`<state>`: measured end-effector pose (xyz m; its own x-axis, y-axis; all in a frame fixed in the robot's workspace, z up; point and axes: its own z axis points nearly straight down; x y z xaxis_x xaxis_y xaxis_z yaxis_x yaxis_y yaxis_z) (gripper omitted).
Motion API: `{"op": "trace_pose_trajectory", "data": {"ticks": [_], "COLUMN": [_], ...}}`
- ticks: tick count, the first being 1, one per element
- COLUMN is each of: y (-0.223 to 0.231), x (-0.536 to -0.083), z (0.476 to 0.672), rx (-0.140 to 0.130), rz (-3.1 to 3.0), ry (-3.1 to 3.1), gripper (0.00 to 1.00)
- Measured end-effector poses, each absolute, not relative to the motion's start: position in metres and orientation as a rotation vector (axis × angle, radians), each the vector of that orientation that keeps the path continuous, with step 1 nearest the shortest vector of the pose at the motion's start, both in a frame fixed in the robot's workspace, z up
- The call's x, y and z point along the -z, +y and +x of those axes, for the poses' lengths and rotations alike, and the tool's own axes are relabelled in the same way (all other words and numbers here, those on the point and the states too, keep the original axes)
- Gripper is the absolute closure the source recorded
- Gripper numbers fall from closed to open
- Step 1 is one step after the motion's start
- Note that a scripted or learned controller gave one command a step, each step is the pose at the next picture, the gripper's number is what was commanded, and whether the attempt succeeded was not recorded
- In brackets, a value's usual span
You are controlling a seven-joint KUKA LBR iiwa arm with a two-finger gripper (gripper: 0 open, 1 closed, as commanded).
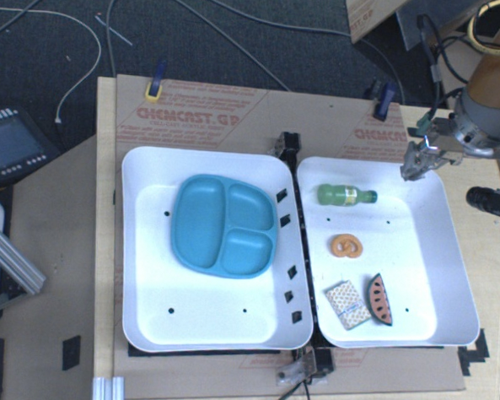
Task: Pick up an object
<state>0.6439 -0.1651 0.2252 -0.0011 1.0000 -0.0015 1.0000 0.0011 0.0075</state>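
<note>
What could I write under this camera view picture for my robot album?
Robot gripper hovers at the right bin's far corner, above a green bottle, pretzel, packet and watermelon slice.

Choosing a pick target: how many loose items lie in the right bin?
4: green plastic bottle at the back, orange pretzel mid-bin, patterned packet and watermelon slice in front.

The end effector (417,161) hangs over the far right corner of the right bin (448,275). In that bin lie a green bottle (346,195) near the far edge, a pretzel (345,246) mid-bin, and a patterned packet (347,303) just beside a watermelon slice (381,299) near the front edge. The left bin (143,298) holds a blue divided plate (225,225).
</note>
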Motion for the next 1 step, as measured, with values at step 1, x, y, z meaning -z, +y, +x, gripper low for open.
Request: {"op": "trace_pose_trajectory", "data": {"ticks": [1], "y": [-0.1651], "x": [-0.2552], "z": [0.6449], "rx": [-0.005], "rz": [2.217], "ry": [2.220], "gripper": [1.00]}}
